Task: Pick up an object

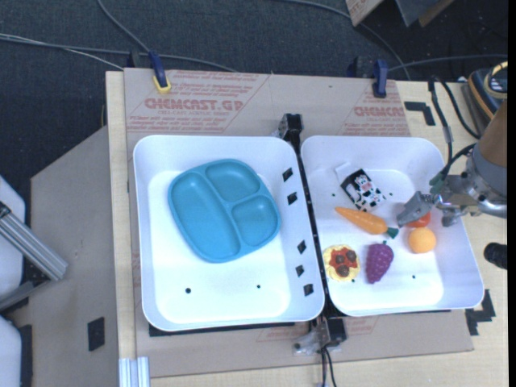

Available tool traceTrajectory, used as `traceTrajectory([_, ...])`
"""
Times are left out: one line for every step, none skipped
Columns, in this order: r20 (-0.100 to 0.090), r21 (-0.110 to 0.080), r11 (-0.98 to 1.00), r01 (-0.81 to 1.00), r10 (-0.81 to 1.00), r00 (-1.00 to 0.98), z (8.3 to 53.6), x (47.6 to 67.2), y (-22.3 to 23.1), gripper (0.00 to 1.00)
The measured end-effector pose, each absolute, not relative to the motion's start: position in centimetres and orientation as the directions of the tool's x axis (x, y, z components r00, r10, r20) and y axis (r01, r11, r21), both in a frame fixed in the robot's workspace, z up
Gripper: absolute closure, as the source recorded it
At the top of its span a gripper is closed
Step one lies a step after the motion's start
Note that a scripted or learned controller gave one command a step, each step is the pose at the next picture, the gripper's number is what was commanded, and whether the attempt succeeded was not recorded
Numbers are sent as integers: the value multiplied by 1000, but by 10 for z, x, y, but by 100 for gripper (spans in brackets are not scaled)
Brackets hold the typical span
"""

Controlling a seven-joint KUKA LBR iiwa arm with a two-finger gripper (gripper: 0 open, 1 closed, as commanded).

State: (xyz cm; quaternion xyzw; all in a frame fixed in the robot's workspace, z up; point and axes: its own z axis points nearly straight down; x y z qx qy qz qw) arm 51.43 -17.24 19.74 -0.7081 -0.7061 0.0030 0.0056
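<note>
My gripper (430, 214) hangs low over the right part of the right bin (459, 293), its two grey fingers spread apart and open. Just below it lies an orange ball (422, 240). A small red-orange piece (420, 220) peeks out under the left finger (411, 210); I cannot tell whether the finger touches it. A toy carrot (363, 220) lies left of the gripper. Further left and nearer sit a purple grape bunch (379, 262) and a small round pizza toy (342, 261). A black-and-white cow-patterned item (361, 189) lies at the back.
The left bin (161, 297) holds a blue divided plate (223, 209). A black strip with clips (300, 216) runs between the bins. The arm's grey body (492, 168) comes in over the right bin's right rim. Cables trail over the floor behind the bench.
</note>
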Motion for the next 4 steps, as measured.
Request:
traceTrajectory([1,-1,0,1000,1000,0,203,517,-172,0])
traceTrajectory([4,-8,-1,1000,1000,1,147,507,-175,0])
traceTrajectory([-9,18,0,1000,1000,0,121,507,-180,0])
traceTrajectory([-9,18,-1,1000,1000,1,117,508,-181,0])
